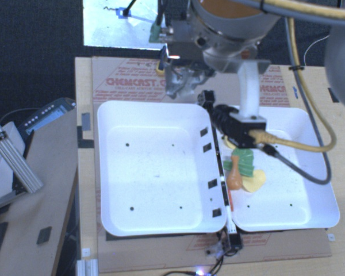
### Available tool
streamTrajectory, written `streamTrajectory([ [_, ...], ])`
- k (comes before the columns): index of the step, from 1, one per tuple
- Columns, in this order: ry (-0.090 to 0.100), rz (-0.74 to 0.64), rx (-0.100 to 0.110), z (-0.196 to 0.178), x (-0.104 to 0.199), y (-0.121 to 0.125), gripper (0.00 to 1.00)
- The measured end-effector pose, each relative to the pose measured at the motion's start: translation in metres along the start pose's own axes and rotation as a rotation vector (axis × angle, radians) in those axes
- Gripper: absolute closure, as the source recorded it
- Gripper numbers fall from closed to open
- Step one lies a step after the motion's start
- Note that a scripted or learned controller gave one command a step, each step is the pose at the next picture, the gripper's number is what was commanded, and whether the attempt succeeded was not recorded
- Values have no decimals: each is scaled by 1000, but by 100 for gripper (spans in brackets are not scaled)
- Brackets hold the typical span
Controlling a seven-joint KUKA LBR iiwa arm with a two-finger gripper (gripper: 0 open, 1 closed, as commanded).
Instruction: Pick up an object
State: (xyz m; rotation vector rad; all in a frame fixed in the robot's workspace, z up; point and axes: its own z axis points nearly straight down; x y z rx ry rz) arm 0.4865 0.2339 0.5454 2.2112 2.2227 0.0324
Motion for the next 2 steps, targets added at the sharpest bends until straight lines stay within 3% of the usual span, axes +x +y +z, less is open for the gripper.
streamTrajectory([
  [1, -17, 4, 34, 172, -2, -5, 100],
  [2, -5, 2, 7, 62, 0, 28, 100],
])
